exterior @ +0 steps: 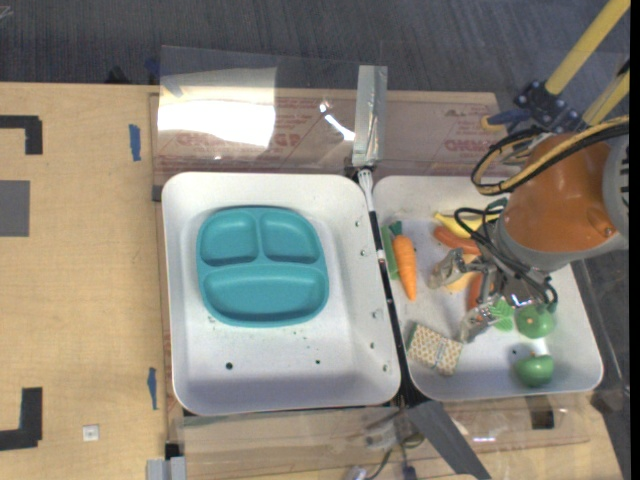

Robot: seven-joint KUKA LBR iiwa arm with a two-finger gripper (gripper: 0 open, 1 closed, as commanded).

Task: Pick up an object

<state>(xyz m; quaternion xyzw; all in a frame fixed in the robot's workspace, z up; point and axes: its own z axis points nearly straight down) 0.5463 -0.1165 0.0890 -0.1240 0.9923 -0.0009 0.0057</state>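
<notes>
The right bin (pixel 585 368) holds several small toys. An orange carrot (pixel 404 265) lies along its left wall, and yellow and orange pieces (pixel 452 232) lie near the back. A patterned beige square (pixel 436 349) rests near the front, with a green ball (pixel 535 370) at the front right and a green piece (pixel 537 321) just behind that ball. My gripper (pixel 468 293) hangs low over the middle of this bin, open, its fingers (pixel 447 268) spread apart. A small yellow-orange piece (pixel 463 282) shows between them; nothing is visibly gripped. The wrist hides what lies beneath it.
The left bin (pixel 190 368) carries a teal divided plate (pixel 264 265). A thin divider wall (pixel 385 288) separates the bins. The orange wrist band (pixel 560 203) and black and yellow cables (pixel 500 158) crowd the right bin's back right. A clear plastic sheet (pixel 260 118) stands behind the bins.
</notes>
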